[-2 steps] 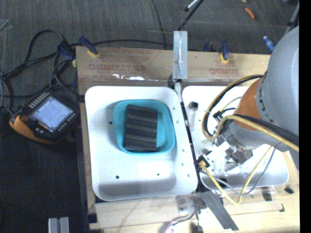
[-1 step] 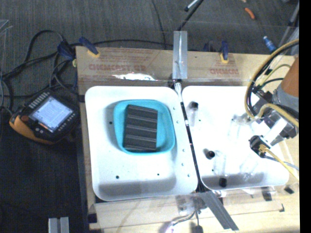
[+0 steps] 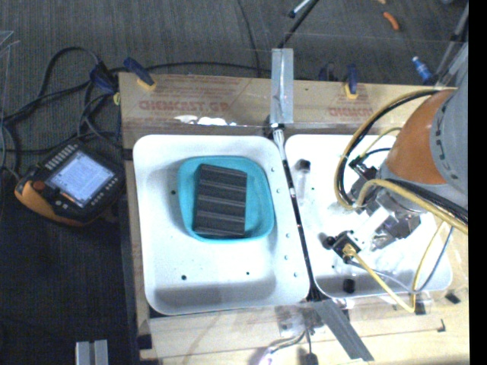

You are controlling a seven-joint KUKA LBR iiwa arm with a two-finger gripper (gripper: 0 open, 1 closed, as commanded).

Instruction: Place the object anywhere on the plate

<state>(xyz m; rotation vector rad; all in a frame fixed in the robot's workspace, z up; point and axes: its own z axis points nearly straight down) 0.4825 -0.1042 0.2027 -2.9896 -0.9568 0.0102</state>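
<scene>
A dark grey ribbed block lies flat in the middle of the teal plate, which sits in the left white bin. My gripper hangs low over the right white bin, well to the right of the plate and apart from the block. Nothing shows between the gripper and the bin floor. The arm's orange band rises behind it, with yellow and black cables looping around the wrist.
A small black piece lies at the back left of the right bin and another near its front edge. The raised rim between the bins separates plate and gripper. A teach pendant rests left of the bench.
</scene>
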